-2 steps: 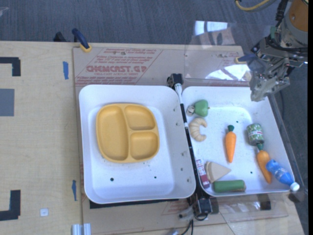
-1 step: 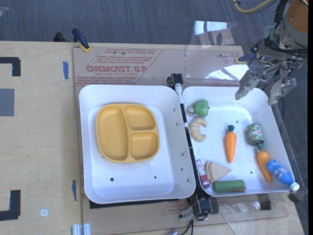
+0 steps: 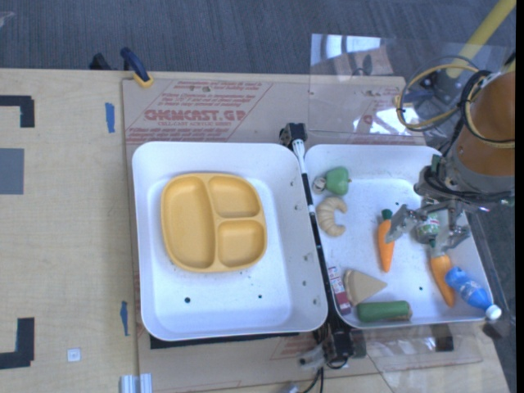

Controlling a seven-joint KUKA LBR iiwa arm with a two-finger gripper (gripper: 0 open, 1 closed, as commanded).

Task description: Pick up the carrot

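We are lining the pincer up on the carrot.

The carrot (image 3: 385, 244) is lying mid-bin; at its three o'clock our pincer (image 3: 426, 226) is hovering, fingers spread, gripping nothing. We are judging it best to centre over the carrot's body before closing.

- Two shallow white bins (image 3: 164, 318) (image 3: 368, 166) are sitting side by side
- One yellow three-compartment plastic plate (image 3: 214, 221) is resting
- Two orange toy carrots (image 3: 385, 248) (image 3: 442, 277) are lying
- One green pepper (image 3: 336, 180), one tan croissant (image 3: 332, 216), one green cucumber (image 3: 383, 310), one blue bottle (image 3: 471, 291) are showing

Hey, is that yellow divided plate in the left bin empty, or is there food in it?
Empty. The yellow divided plate shows bare yellow in all three compartments; the carrot and other toy foods lie in the right bin.
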